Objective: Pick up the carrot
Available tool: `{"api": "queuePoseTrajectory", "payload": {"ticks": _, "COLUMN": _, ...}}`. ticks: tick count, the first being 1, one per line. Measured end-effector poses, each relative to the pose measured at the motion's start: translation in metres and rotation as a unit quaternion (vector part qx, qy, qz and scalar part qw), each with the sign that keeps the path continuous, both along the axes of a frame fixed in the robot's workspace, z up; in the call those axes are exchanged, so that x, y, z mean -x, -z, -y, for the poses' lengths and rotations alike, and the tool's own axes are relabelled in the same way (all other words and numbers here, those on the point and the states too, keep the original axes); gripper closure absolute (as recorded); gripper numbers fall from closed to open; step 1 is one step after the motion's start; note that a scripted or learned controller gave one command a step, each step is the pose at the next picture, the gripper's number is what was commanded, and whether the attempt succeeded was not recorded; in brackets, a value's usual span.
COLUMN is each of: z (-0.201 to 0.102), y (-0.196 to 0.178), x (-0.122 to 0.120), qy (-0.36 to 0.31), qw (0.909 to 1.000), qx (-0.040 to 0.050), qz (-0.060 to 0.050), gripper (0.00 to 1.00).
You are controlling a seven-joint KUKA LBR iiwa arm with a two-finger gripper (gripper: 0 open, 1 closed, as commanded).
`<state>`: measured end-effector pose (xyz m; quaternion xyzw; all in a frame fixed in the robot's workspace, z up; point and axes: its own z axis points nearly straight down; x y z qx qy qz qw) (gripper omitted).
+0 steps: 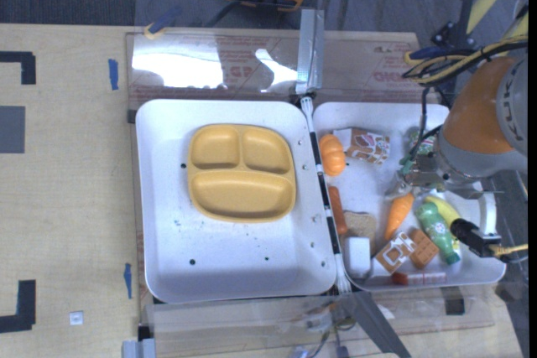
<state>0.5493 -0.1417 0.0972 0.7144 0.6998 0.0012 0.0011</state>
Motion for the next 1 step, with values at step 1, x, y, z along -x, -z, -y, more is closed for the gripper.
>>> {"api": "queuePoseTrajectory", "payload": {"ticks": 1, "z": -0.0658, "y": -0.1024, "x": 0.0542, "qy": -0.053, "qw": 0.9986, "qx": 0.0002, "qz": -0.002, "gripper": 1.00}}
